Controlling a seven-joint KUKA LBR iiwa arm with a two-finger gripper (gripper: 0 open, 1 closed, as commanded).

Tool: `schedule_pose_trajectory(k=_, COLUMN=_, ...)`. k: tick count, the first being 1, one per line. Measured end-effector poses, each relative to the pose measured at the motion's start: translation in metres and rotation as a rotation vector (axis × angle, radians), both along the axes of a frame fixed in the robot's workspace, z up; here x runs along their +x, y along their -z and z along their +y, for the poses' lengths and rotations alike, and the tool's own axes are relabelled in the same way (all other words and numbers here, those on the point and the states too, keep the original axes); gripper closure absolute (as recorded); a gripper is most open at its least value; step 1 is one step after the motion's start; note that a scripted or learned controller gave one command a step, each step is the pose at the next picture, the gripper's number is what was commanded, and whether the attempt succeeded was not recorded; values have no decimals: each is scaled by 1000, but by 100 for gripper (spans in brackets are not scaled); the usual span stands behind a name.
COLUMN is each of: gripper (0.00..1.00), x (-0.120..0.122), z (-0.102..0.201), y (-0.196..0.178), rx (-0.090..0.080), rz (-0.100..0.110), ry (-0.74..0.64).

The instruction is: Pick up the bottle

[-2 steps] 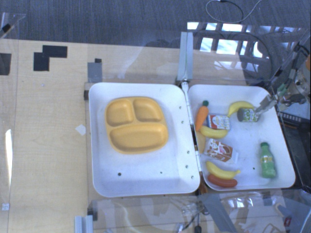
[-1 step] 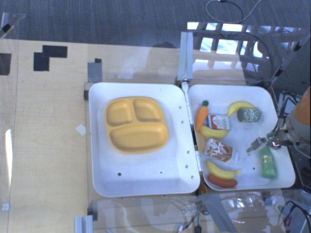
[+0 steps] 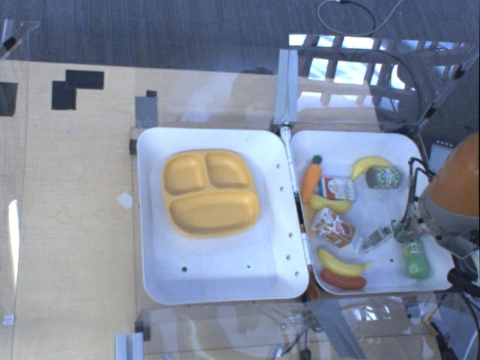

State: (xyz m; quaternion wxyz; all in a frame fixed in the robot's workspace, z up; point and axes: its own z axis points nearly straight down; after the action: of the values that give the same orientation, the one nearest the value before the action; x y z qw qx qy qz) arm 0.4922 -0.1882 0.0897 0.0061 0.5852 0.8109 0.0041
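From the camera view I see the counter carrying two white bins side by side. The left bin holds a yellow divided plate. The right bin is crowded: a carrot by the divider, a small carton, a banana touching a green-labelled can, a red-and-white snack box, a second banana and a sausage along the near rim.

The bottle, green, lies on the bin floor at the far right of that bin, near its right wall. My arm reaches in from the right with its orange band above it. The tool sits low, just above and to the left of the bottle's top; something pale and metallic juts out beside it, and I cannot tell how the tool is set.

My judgement: the pick is not done. The bottle rests in the bin, nothing shows it clasped, so closing on it and lifting are left.
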Motion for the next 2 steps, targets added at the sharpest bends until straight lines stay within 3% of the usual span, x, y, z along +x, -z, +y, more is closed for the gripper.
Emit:
schedule_pose_trajectory(k=1, gripper=100, x=3, z=1, y=-12, rx=-1, rz=-7, ry=-2)
schedule_pose_trajectory(k=2, gripper=100, x=5, z=1, y=-23, rx=-2, rz=-13, ry=-3)
